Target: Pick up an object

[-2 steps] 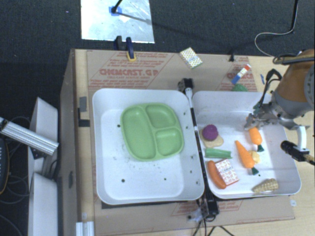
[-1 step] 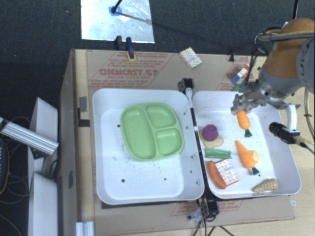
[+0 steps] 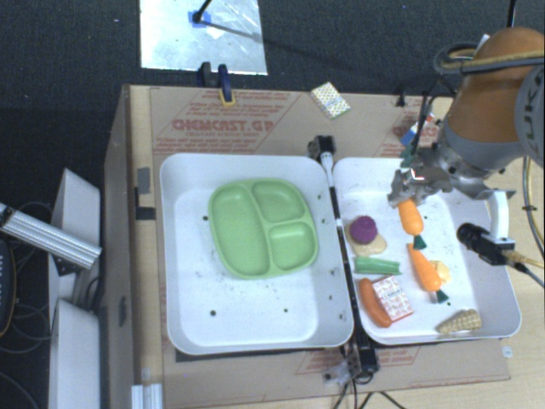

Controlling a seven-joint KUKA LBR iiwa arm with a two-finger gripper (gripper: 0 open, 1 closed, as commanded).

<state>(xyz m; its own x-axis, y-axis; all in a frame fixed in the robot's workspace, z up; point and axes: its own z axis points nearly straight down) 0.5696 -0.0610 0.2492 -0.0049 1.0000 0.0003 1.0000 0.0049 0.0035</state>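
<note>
White bins [image 3: 196, 331] on cardboard [image 3: 221, 122]

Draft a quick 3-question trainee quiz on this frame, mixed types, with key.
1. True or false: the green divided plate lies in the right bin.
2. Which item lies closest to the gripper? A) waffle cone B) upper orange carrot C) purple piece
3. Fill in: the green stick lies just below the ____ piece.

Key
1. False. The plate is in the left bin.
2. B. The carrot's top sits right at the gripper; whether it is gripped cannot be told.
3. Purple.
</note>
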